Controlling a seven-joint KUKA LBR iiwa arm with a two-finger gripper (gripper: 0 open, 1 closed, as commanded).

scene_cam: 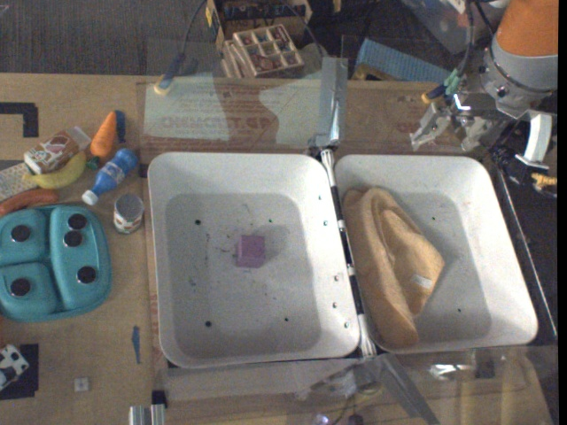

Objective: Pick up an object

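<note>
A small purple square block (251, 251) lies flat near the middle of the left bin (177, 184). A tan folded cloth-like object (394, 255) fills the left half of the right bin (496, 237), running from back to front. My gripper (446, 124) hangs above the bench just behind the right bin's back rim, away from both objects. Its fingers (423, 135) are spread open with nothing between them. The grey arm with its orange band (532, 16) comes in from the upper right.
Left of the bins lie a teal compartment tray (53, 259), a small can (128, 212), a blue bottle (111, 175), a banana (58, 175) and a carrot (106, 133). A wooden compartment box (266, 50) stands at the back. Cables run near the arm.
</note>
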